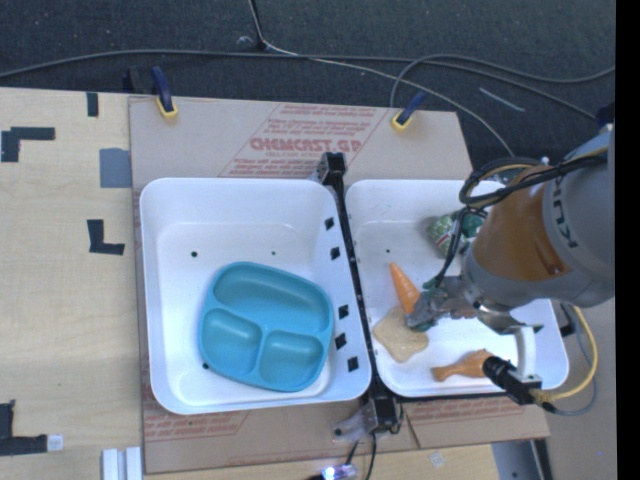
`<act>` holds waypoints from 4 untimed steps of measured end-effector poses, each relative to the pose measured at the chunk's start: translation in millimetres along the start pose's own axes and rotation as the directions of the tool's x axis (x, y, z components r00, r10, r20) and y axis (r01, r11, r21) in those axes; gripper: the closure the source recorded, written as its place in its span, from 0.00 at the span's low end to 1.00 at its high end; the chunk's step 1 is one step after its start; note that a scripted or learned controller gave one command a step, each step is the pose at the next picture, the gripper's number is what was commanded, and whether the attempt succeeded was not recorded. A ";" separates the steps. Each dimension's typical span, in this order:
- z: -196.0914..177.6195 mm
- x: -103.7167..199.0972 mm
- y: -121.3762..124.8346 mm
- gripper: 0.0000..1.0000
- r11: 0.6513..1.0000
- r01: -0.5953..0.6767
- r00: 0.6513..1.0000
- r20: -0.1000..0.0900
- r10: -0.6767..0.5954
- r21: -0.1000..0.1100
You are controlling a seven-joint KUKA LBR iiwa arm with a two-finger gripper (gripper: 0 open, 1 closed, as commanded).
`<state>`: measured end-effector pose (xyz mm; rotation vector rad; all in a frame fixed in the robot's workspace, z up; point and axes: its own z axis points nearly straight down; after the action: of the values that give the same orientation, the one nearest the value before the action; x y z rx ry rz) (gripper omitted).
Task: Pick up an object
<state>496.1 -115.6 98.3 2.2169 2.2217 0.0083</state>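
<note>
The task names no particular object. Candidates lie in the right bin (400,196): an orange carrot-shaped piece (403,286) near the bin's middle, a flat beige piece (399,339) toward its near-left corner, an orange-tan item (462,369) along its near edge, and a green patterned item (443,231) toward its far side.

The gripper (426,311) sits low over the bin, its tip just beside the lower end of the carrot-shaped piece and the far edge of the beige piece. Whether the jaws are spread or pressed together cannot be determined; the wrist body covers them, and no object is visibly between them.

Step in hand, as judged: approach or attempted grasp at the carrot-shaped piece or the beige piece. The next move calls for confirming that an object is seated in the jaws, then a straight vertical lift clear of the bin wall.

The left bin (160,208) holds a blue compartment tray (266,325). Both bins rest on a cardboard sheet (300,138) on the table (60,268).

Obscured: the arm (540,238) hides the right bin's far-right portion and part of the green item. Contact between gripper and objects cannot be resolved.
</note>
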 end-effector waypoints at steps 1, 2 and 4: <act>-61.1 -4.0 -2.4 1.00 1.000 -0.001 1.000 0.002 0.001 0.003; -123.2 -0.4 2.8 1.00 1.000 0.000 1.000 0.003 0.000 0.001; -162.3 35.9 34.0 1.00 1.000 0.002 1.000 0.002 -0.002 0.007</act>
<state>529.1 -79.9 260.8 2.2167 2.2262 -0.0017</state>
